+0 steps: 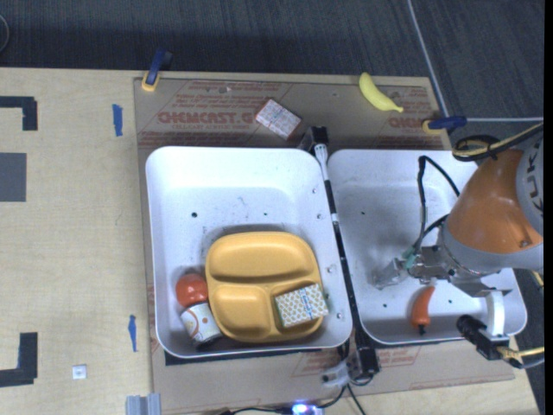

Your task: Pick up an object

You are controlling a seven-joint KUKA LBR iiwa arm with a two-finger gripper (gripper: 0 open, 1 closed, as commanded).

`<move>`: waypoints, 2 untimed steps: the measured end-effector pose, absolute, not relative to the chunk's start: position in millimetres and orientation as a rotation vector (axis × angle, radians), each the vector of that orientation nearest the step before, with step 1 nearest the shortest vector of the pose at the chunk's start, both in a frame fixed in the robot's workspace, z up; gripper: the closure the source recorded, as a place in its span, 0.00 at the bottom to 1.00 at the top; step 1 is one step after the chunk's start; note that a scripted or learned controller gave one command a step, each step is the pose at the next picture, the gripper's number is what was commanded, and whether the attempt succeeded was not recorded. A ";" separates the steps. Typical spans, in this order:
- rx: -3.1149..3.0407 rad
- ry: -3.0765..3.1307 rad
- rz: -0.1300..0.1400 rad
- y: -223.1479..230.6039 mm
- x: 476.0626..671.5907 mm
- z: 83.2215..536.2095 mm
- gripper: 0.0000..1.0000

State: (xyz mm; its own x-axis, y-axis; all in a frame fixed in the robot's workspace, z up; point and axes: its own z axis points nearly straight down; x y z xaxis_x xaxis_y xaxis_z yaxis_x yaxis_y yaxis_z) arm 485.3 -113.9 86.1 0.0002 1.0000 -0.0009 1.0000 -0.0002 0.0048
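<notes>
A pale wooden bench (69, 258) fills most of the frame under a dark carpeted floor along the top, with a cardboard sheet (216, 111) beneath two white bins. The left bin (173, 197), at centre, carries a large yellow divided tray (259, 279) with a small patterned box (301, 305) resting in its lower right compartment, and a red-and-white toy (194, 305) just beside the tray's lower left. The right bin (371, 188) has the grey arm with its orange band (492, 214) reaching in at right centre. An orange carrot-like object (422, 308) lies near that bin's lower edge. A banana (380, 93) and another small box (277, 118) sit on the cardboard above the bins.

The step looks like the approach to a grasp, the end effector (406, 266) low in the right bin, just above and left of the orange object. Whether it is wide or narrow I cannot tell, and nothing is visibly held. The next move would call for centring over that object before closing.
</notes>
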 end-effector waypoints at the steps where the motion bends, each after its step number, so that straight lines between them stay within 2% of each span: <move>1: 2.217 2.216 0.009 -113.6 486.8 96.3 1.00; 2: 2.217 2.216 0.009 -113.6 486.7 96.3 0.00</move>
State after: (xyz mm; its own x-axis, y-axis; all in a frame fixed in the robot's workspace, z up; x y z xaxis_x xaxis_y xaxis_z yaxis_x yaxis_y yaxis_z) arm 486.7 -113.6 96.3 0.0006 1.0000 -0.0010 1.0000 -0.0006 0.0091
